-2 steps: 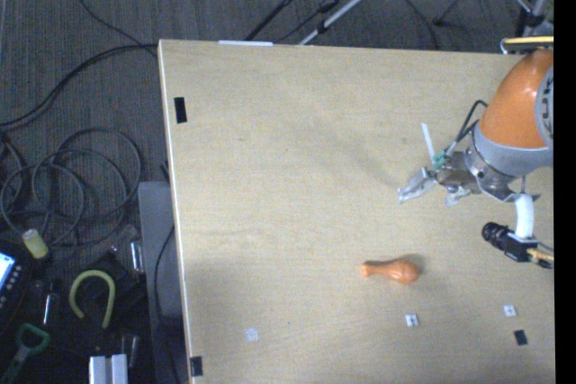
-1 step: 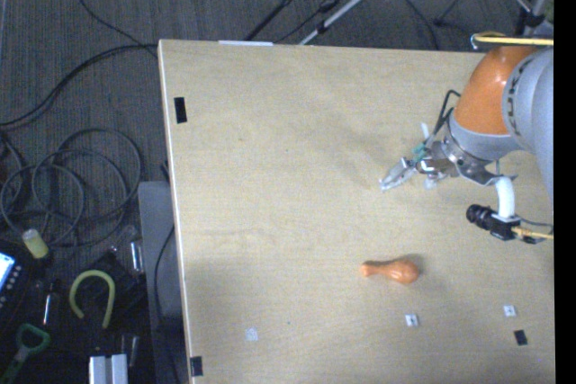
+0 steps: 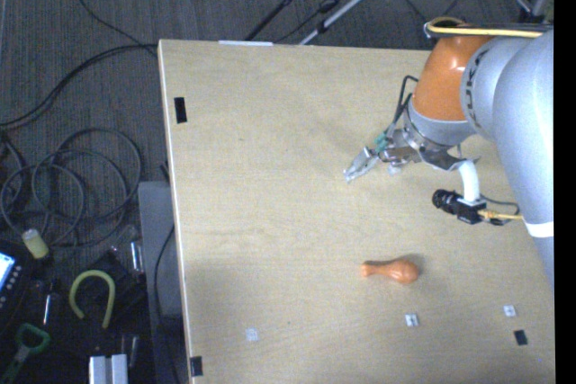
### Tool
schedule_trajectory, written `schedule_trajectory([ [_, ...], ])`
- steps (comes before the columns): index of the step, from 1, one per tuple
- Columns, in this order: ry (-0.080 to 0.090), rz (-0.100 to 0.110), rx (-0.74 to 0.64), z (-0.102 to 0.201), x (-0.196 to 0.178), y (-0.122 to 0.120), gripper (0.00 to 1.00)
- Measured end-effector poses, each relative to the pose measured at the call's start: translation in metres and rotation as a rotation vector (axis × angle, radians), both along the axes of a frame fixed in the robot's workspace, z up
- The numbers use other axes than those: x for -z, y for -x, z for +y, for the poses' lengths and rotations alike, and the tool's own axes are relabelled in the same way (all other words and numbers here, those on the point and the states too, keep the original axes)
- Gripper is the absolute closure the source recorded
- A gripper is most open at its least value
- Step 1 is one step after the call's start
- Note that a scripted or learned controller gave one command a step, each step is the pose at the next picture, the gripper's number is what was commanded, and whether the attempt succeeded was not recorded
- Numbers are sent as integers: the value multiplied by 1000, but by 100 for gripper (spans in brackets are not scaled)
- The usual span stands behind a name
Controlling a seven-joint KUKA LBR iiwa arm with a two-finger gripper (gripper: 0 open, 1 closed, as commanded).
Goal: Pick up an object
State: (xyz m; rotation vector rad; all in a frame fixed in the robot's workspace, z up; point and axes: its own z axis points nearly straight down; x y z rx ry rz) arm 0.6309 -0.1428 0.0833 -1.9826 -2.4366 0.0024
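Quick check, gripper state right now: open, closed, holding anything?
Gripper: cannot be told at this size. It sits above the bench top, apart from the orange object.

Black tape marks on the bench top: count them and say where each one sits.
3 that I can make out: one black mark near the left edge toward the back, one at the front-left edge, one at the front right. The arm may hide others.

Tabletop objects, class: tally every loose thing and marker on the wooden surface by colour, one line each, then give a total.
Orange: 1, the pear-shaped toy
Black: 3, tape marks
White: 3, small tags
Total: 7
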Motion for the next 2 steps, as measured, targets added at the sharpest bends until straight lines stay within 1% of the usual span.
schedule_trajectory([
  [1, 0, -2, 63, -32, -39, -36, 0],
  [2, 3, -2, -208, -81, -31, -38, 0],
])
